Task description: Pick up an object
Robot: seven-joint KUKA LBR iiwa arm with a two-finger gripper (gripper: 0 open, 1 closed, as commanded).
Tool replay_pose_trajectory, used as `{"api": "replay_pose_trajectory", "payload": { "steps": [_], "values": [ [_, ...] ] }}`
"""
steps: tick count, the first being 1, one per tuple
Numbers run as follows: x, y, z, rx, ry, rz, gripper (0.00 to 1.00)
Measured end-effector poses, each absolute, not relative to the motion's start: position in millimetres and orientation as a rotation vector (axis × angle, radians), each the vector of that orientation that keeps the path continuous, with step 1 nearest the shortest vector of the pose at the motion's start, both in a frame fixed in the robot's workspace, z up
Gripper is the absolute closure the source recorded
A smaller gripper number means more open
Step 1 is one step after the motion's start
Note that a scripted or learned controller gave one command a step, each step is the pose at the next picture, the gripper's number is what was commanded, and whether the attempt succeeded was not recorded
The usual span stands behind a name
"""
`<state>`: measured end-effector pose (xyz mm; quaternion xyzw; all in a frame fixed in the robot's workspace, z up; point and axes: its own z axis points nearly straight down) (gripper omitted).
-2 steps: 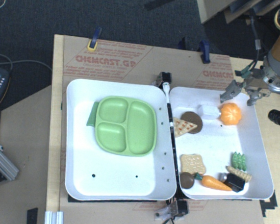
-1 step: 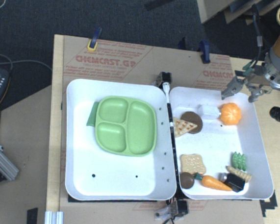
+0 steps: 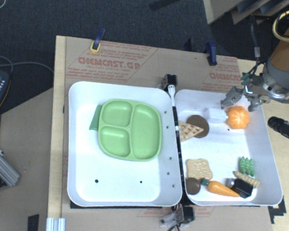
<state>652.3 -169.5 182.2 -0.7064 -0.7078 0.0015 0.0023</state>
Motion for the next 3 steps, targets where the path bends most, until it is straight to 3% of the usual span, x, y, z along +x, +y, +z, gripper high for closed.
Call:
{"api": "replay_pose_trajectory", "payload": {
  "steps": [1, 2, 3],
  "values": [
    [651.3, -170.1, 139.2, -2.217, -2.218, 0.005, 0.0],
    [657.0, -169.1, 111.9, -2.225, -2.232, -0.016, 0.0],
    [658.3, -168.9, 122.0, -2.227, -2.236, -0.02, 1.0]
  ]
}}
